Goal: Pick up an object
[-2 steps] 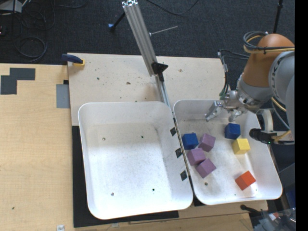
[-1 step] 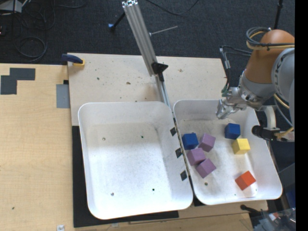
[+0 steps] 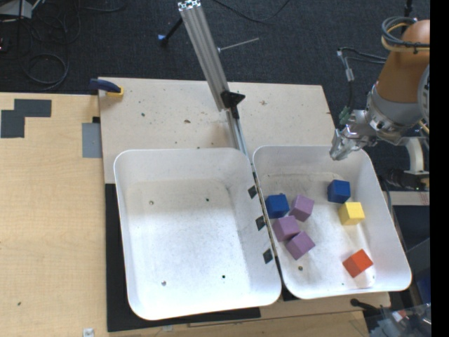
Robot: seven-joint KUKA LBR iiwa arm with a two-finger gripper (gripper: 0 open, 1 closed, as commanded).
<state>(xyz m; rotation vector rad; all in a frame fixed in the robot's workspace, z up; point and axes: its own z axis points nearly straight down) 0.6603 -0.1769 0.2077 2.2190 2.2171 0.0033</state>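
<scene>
The right bin [image 3: 393,230] holds several small blocks. Two blue cubes lie in it, one [image 3: 276,204] near the divider and one [image 3: 339,190] toward the far right. Three purple blocks [image 3: 294,227] cluster beside the left blue cube. A yellow cube [image 3: 351,212] sits just below the right blue cube, and a red-orange cube [image 3: 358,262] lies near the front right corner. My gripper [image 3: 342,148] hangs above the bin's far right rim, up and right of the blue cube, with nothing visibly held.
The left bin [image 3: 130,188] stands beside the right one, with black clips along the shared wall [image 3: 258,220]. A slanted aluminium rail [image 3: 210,62] rises behind the bins. A blue and yellow clamp [image 3: 106,87] sits at the board's far left corner.
</scene>
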